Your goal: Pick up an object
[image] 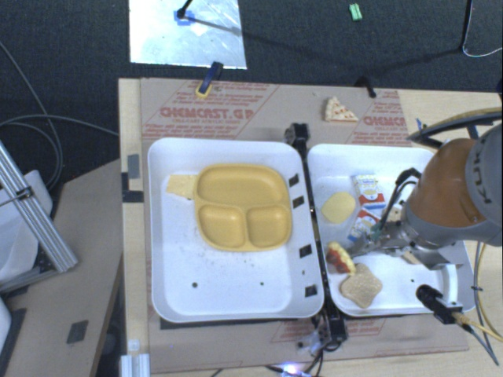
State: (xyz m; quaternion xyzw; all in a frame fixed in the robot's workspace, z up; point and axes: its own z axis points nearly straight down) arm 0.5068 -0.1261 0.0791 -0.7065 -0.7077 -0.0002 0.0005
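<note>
My gripper [369, 240] is low in the right bin [409, 163], reaching in from the right beneath the orange band. Its tip sits over the lower end of a red, white and blue carton [367, 199]. Just left of the tip lies a small red and yellow toy food [340, 256]. A piece of toast [361, 287] lies below it near the bin's front wall. A pale yellow round slice [339, 207] rests left of the carton. Nothing visible is held between the fingers.
The left bin [177, 281] holds a yellow three-compartment tray [240, 206] and a pale yellow flat square [181, 185] at its left. A pizza slice toy [339, 111] lies on the cardboard behind the bins. A black divider [308, 210] separates the bins.
</note>
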